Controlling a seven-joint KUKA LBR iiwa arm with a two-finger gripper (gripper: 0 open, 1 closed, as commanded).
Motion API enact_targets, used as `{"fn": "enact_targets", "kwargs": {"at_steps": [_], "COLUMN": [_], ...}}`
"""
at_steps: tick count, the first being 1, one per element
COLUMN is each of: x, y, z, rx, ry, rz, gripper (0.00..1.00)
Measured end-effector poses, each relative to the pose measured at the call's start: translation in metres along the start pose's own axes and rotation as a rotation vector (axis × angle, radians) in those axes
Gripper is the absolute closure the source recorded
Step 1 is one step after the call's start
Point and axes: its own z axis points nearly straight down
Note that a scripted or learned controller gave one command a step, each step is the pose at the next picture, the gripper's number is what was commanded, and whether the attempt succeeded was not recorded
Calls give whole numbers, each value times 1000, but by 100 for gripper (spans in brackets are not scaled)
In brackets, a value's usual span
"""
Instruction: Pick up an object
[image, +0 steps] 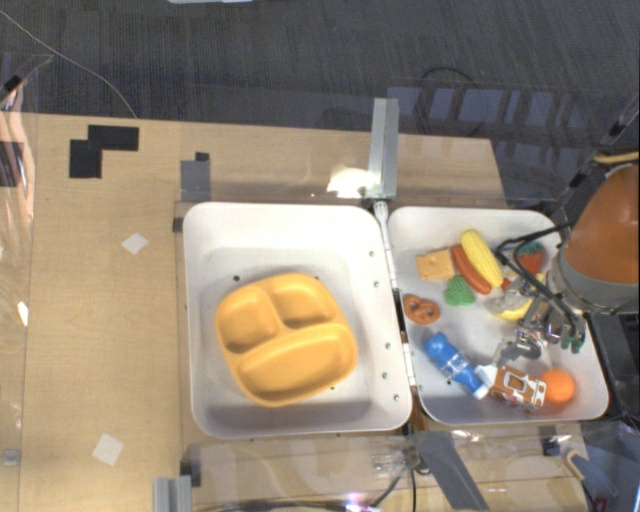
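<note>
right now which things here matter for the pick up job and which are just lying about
For the job:
- gripper, over the right bin
- toys in that bin: blue bottle, orange ball, corn cob, pretzel, green piece

Lying about:
- yellow divided plate in the left bin
- black tape on the bench

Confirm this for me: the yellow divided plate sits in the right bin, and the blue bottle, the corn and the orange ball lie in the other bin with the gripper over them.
Not quite. The camera view shows the yellow divided plate in the left bin. The blue bottle, the corn and the orange ball do lie in the other, right bin, with the gripper over them.
</note>
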Motion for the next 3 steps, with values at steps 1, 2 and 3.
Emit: {"fn": "enact_targets", "kwargs": {"at_steps": [1,2,3], "x": [-33,-2,-18], "y": [60,73,81], "z": [39,39,40], "rx": [-6,-5,-5], "ry": [-15,-19,-19], "rz": [283,283,289], "gripper": [0,0,0]}}
